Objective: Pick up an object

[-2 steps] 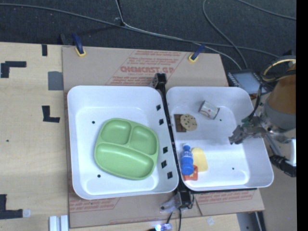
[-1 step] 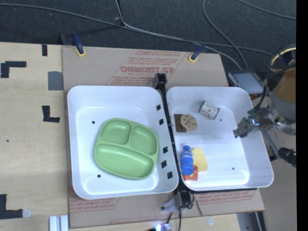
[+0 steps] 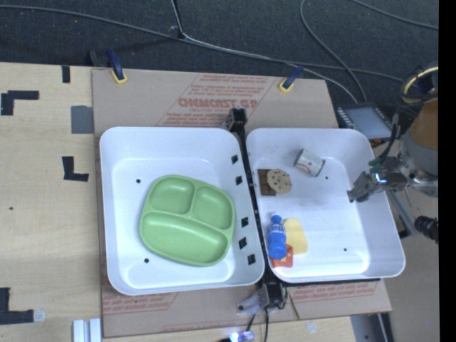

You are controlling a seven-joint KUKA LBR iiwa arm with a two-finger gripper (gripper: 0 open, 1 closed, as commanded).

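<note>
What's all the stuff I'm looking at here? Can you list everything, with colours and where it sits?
Bins: two, white, side by side on the bench; left bin, right bin.
Divided plate: one, green, in the left bin.
Bottle: one, blue with a white cap, right bin, near the divider.
Yellow item: one, beside the bottle.
Round cookie-like item: one, tan and speckled, right bin.
Small grey piece: one, right bin's far part.
End effector: one, dark, at the right bin's right rim.
</note>
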